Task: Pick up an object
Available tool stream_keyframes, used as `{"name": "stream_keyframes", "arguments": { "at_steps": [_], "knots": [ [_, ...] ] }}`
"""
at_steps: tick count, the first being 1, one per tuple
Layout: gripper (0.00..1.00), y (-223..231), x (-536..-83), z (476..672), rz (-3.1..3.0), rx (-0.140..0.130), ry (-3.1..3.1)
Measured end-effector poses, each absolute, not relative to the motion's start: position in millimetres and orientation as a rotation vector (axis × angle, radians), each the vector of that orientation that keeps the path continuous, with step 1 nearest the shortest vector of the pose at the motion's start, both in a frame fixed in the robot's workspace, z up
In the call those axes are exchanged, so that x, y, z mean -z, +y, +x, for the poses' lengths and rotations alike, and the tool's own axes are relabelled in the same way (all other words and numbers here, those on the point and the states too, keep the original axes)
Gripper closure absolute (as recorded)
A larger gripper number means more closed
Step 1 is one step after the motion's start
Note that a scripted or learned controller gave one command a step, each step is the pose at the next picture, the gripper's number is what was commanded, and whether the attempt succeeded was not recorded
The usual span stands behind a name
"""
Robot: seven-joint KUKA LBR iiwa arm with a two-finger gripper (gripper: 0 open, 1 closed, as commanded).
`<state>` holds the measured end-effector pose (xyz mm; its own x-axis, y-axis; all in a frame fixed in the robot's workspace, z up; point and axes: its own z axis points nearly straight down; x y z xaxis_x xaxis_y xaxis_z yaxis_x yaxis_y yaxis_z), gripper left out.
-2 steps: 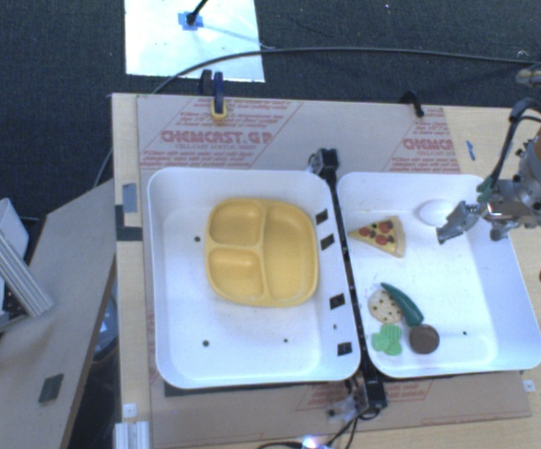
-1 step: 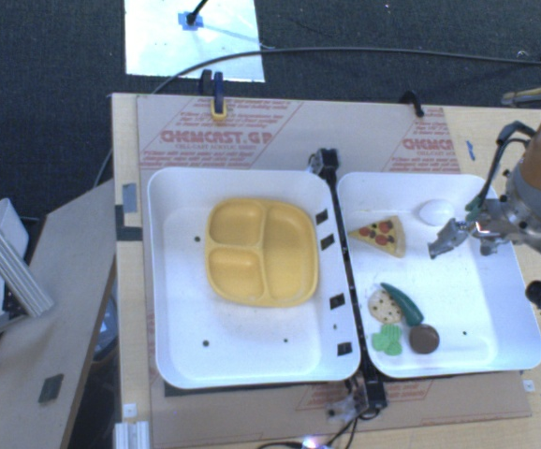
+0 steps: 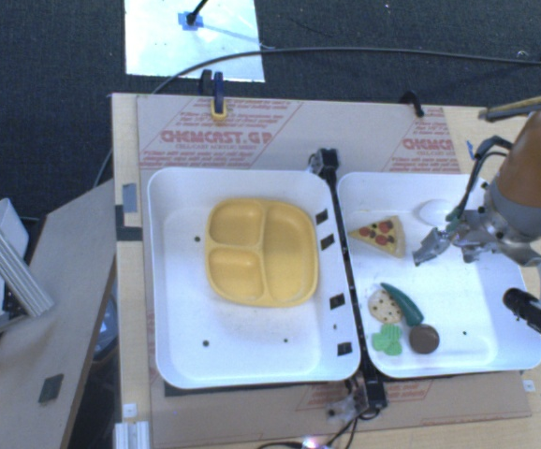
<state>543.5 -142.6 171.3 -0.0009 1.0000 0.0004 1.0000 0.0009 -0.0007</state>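
In the right bin (image 3: 495, 349) lie several toy foods. A pizza slice (image 3: 380, 234) is near the bin's upper left. Lower down, a speckled cookie (image 3: 383, 307) has a dark green pod (image 3: 403, 302) lying across it. A light green leafy piece (image 3: 387, 341) and a brown round piece (image 3: 425, 339) lie close together just below these. My gripper (image 3: 431, 248) hangs over the bin's middle, just right of the pizza slice, and I see nothing held in it. A pale white shape (image 3: 431, 211) lies just above the gripper.
The left bin (image 3: 172, 288) holds a yellow divided plate (image 3: 261, 253). Black clips (image 3: 336, 299) line the rim between the bins. The arm's orange band (image 3: 540, 157) and grey wrist cover the right bin's upper right. A black part (image 3: 531, 311) juts over the right rim.
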Motion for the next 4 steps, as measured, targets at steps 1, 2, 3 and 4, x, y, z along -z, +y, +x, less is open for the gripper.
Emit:
{"name": "stream_keyframes", "arguments": {
  "at_steps": [1,2,3,4],
  "knots": [
    [0.0,-137.3,-109.9,546.0,-2.219,-0.001,-2.22],
    [1.0,-138.2,-123.8,547.4,-2.224,0.003,-2.223],
    [1.0,-147.5,-180.3,543.8,-2.227,0.004,-2.224],
    [1.0,-140.5,-233.0,538.1,-2.22,0.006,-2.23]
  ]
}}
